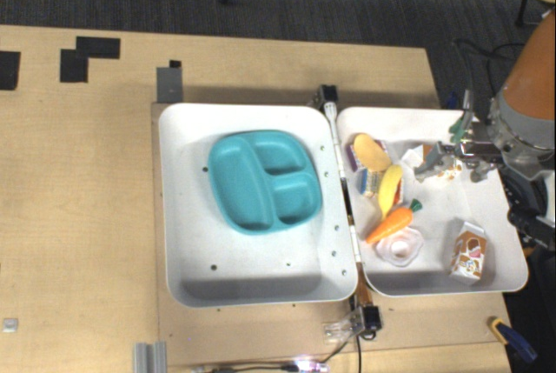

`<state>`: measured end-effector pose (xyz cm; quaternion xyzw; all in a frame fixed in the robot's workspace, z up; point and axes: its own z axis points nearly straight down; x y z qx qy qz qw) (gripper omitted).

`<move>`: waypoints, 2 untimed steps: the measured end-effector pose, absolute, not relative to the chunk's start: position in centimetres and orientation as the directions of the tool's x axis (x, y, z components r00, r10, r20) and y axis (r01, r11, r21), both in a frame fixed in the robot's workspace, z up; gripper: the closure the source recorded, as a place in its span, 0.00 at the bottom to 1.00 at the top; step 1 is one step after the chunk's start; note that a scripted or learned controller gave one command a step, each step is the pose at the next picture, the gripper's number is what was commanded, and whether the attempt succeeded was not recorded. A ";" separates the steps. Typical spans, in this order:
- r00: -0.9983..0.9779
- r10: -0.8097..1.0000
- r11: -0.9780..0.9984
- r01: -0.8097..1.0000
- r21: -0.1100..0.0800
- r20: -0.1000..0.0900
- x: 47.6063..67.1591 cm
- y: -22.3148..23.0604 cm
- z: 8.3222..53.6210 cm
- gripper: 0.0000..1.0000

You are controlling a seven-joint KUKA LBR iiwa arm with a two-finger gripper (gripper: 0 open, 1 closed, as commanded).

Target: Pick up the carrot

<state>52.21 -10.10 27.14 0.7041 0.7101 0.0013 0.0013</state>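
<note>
The orange carrot with a green tip lies at a slant in the right white bin, near its left wall. It rests between a yellow banana above it and a pale pink cup below it. My gripper hangs over the upper middle of the same bin, up and to the right of the carrot and apart from it. Nothing shows in its grasp.
The left bin holds a teal divided plate. In the right bin there are also a tan food piece at the top left, a small blue item and a brown-and-white carton at the lower right. The arm's orange band is at the right edge.
</note>
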 end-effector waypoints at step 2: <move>0.039 0.999 -0.039 0.999 0.009 0.000 53.4 -9.1 8.7 0.00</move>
